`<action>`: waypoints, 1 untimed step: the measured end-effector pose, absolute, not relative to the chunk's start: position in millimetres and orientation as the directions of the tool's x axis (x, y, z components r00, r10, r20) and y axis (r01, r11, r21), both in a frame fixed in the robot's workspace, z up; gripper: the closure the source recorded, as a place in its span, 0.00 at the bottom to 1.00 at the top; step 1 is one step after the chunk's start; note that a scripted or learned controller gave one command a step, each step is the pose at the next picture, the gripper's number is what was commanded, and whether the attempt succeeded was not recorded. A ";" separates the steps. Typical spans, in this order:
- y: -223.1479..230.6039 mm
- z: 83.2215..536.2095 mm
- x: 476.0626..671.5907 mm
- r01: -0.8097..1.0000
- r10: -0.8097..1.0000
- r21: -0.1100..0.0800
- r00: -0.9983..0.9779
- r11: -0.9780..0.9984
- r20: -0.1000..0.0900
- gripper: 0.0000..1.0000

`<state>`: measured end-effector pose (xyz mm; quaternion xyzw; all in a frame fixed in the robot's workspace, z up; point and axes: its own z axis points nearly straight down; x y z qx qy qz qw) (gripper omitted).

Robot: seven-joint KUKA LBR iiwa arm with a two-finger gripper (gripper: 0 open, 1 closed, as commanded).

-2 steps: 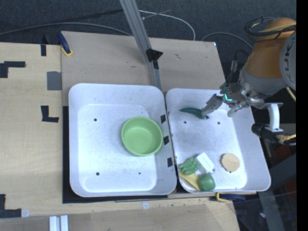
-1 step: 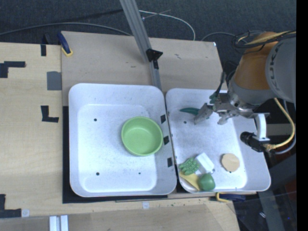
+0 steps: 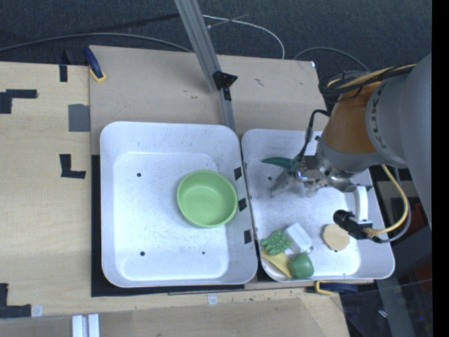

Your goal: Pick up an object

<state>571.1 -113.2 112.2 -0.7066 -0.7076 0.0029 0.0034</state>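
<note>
Objects heaped at near edge of right bin (image 3: pixel 372 265): green ball (image 3: pixel 302 265), white block (image 3: pixel 299 236), green knobbly piece (image 3: pixel 276 242), tan disc (image 3: pixel 336 237), none lifted. Gripper (image 3: pixel 286 181) low mid-bin, fingers parted, dark green thing (image 3: pixel 278 162) at tip; held or touching, unclear. Green bowl (image 3: pixel 206 198) in left bin (image 3: pixel 116 188). Pick unfinished, I'd say.

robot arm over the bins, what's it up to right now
The grey and orange arm reaches in from the right, its gripper low over the right bin, close to a dark green item near the bin's upper left. Whether it has hold of that item can't be told. A pile of small things sits at the bin's near edge: a green ball-like piece, a white block and a tan disc. The left bin holds a green bowl.
</note>
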 end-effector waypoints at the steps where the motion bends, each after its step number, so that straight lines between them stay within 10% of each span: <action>1: -112.7 87.5 570.8 1.000 1.000 -0.002 -0.001 0.001 -0.002 0.00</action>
